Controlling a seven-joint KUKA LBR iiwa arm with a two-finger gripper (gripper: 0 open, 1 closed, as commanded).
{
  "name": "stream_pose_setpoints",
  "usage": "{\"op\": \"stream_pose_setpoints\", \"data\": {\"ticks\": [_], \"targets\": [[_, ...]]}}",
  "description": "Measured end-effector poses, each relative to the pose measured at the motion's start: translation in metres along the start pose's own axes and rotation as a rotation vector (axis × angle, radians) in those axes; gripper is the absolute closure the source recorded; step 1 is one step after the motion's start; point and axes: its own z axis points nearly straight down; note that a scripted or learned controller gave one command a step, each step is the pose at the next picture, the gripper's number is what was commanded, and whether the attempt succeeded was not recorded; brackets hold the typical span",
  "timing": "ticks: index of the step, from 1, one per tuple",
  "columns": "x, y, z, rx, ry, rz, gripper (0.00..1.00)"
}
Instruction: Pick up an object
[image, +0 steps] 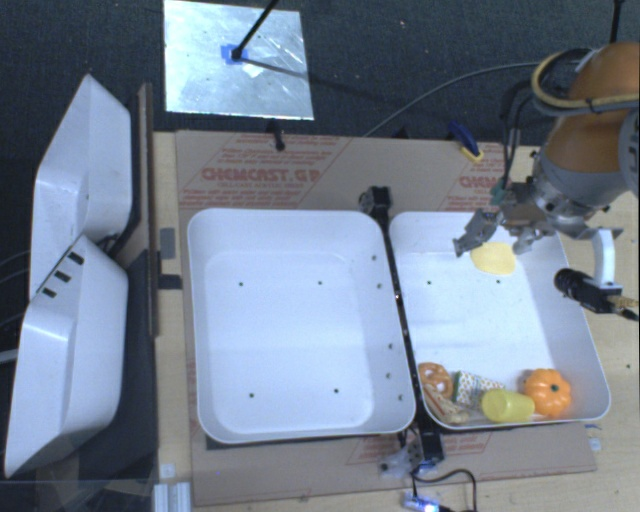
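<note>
Your gripper hangs with its fingers spread and nothing between them, right above the pale yellow disc at the far end of the right bin. Centre over the disc before you descend; it lies flat, so go low and close squarely across it.
</note>
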Motion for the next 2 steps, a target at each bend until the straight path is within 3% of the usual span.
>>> {"op": "stream_pose_setpoints", "data": {"ticks": [1,2], "targets": [[0.000,0.001,-0.004,-0.008,0.000,-0.001,0.00],[-0.008,-0.005,0.046,-0.003,0.000,0.001,0.00]]}}
